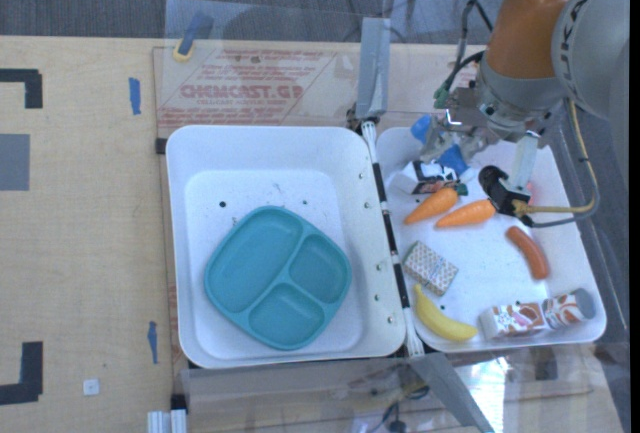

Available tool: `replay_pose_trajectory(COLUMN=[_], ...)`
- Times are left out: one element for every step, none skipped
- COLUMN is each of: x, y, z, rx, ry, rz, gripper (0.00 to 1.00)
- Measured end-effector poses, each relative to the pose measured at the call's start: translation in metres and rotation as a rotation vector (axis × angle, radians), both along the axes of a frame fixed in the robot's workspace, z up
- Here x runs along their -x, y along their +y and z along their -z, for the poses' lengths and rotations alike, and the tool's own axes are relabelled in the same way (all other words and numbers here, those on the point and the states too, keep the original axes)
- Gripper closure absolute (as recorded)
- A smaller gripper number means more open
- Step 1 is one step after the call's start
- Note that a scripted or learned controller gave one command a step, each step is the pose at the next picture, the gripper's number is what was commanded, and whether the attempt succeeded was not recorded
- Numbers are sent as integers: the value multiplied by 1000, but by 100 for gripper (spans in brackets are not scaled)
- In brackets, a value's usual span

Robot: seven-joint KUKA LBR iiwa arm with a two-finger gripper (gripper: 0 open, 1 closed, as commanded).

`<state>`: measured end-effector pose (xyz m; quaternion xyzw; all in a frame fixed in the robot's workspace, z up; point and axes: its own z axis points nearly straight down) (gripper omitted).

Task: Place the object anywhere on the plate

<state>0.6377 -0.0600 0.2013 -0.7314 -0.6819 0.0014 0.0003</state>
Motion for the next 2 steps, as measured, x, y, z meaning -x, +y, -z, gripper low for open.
replay_pose_trajectory(x=[111,117], y=[48,150], z=[9,17], rx=[-3,-3], ry=[1,0], rz=[-240,-593], gripper=[100,100])
